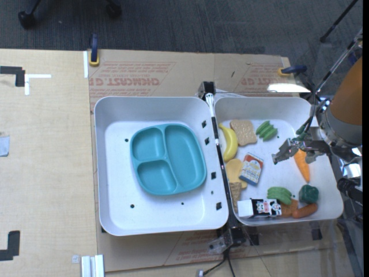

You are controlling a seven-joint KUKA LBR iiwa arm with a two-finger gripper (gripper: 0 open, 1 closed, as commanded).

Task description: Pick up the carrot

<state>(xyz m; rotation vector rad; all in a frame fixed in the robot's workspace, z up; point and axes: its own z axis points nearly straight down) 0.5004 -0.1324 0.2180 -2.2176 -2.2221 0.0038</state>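
While the grey arm [346, 105] with its orange band is reaching in from the right, its hand [290, 150] is hovering over the right white bin [331, 180]. The carrot [302, 165] is lying in that bin just beside the hand, orange and tapering toward the front; whether the hand's fingers are spread or pinching it cannot be told from this view. Near the carrot, a broccoli floret [309, 193] and a second orange vegetable [304, 210] are sitting at the bin's front corner. A banana [229, 142], a slice of bread [243, 131], green pea pods [266, 130] and a small carton [251, 169] are lying farther left. The left white bin [109, 172] is holding a teal divided plate [168, 159]. Both bins are resting on a cardboard-covered surface [132, 77].
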